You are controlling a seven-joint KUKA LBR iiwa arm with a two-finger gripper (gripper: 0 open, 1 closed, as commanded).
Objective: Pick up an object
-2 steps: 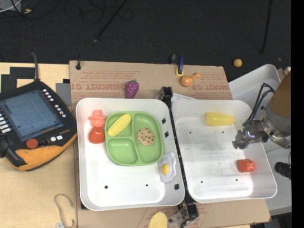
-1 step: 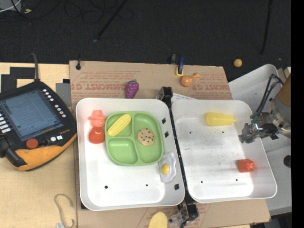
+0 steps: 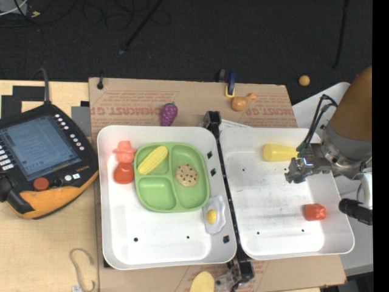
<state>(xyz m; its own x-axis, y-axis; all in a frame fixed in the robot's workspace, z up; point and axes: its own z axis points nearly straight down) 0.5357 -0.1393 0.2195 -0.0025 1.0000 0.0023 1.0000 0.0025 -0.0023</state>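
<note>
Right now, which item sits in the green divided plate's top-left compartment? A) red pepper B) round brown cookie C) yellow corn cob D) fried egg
C: the yellow corn cob lies in the top-left compartment of the green divided plate; the round brown cookie sits in the right one.

Robotics lab: teach pendant [image 3: 39, 157] on bench, loose cables [image 3: 140, 17] at back, toy food in white bins [image 3: 115, 236].

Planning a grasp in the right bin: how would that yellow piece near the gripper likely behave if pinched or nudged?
The yellow piece looks rounded and elongated, so it may roll or swivel when nudged. Its smooth, plastic-looking surface could slip between the fingers. It lies flat on the right bin floor just left of the gripper, and probably weighs little.
</note>
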